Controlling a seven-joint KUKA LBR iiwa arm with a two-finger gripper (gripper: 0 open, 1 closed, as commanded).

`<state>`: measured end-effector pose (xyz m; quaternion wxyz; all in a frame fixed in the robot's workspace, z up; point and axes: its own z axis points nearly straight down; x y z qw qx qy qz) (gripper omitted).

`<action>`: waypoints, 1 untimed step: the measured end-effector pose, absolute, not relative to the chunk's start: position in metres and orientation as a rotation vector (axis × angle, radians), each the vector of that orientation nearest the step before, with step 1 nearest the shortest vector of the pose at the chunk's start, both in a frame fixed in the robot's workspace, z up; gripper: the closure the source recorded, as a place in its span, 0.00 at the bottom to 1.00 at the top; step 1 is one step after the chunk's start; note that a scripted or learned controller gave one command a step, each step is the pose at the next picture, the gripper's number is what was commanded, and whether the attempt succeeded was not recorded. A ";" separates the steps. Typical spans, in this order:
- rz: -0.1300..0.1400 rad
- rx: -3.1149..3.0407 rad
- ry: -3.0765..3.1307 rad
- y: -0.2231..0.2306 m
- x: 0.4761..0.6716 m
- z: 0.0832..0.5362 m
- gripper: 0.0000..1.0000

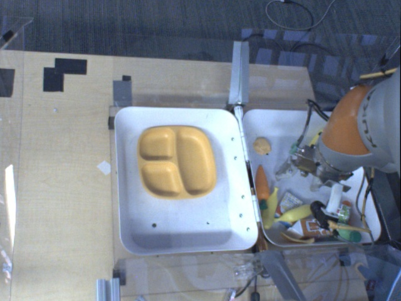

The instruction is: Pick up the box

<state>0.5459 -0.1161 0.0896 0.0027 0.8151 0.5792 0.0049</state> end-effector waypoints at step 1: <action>0.018 2.505 1.878 -0.129 0.497 0.090 0.00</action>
